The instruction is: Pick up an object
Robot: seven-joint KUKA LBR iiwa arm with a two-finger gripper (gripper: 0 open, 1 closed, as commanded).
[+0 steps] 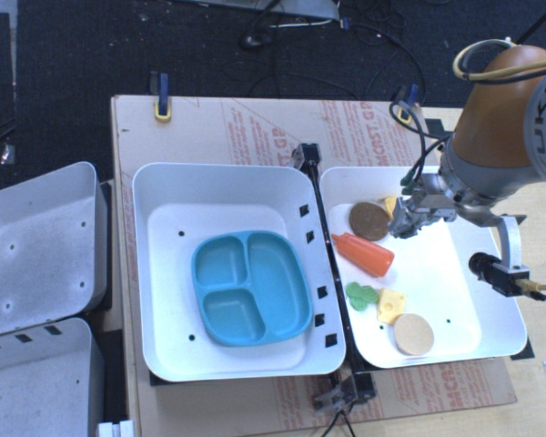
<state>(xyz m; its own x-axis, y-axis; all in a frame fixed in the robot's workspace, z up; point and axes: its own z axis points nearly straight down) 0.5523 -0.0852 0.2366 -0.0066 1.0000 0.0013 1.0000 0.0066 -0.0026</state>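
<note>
Camera view: the gripper (408, 218) hangs low at the far side of the right bin (491, 335), just beside the brown disc (369, 220); whether it is open or closed I cannot tell. To grasp well, it should centre over the disc, clear of the orange carrot (364, 254).

Faint red print runs across the cardboard sheet (255, 126) on the counter — mirrored and too blurred to read. At three o'clock, dark letters on the arm (505, 116) are cut off — illegible.
</note>
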